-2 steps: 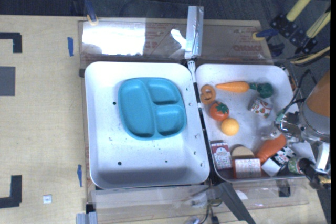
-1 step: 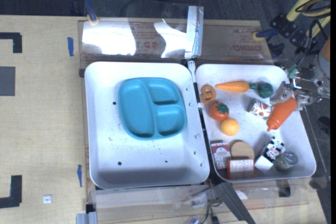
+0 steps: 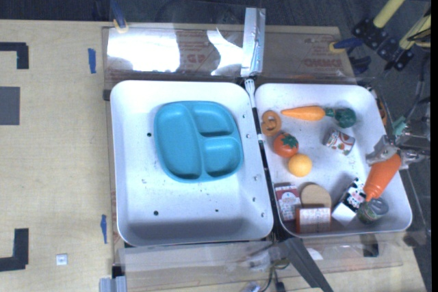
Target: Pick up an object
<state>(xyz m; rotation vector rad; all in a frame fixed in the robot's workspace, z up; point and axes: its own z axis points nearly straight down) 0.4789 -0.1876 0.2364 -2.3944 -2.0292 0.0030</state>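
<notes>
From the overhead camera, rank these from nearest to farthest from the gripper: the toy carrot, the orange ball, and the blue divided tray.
Measured from the gripper at the right bin's right edge:
1. Toy carrot, right bin's upper part.
2. Orange ball, right bin's left-centre.
3. Blue divided tray, left bin.

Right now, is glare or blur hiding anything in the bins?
Camera view: strong glare washes out the clear panel behind the left bin; the blue tray reads clearly; small items near the gripper in the right bin look soft.
</notes>
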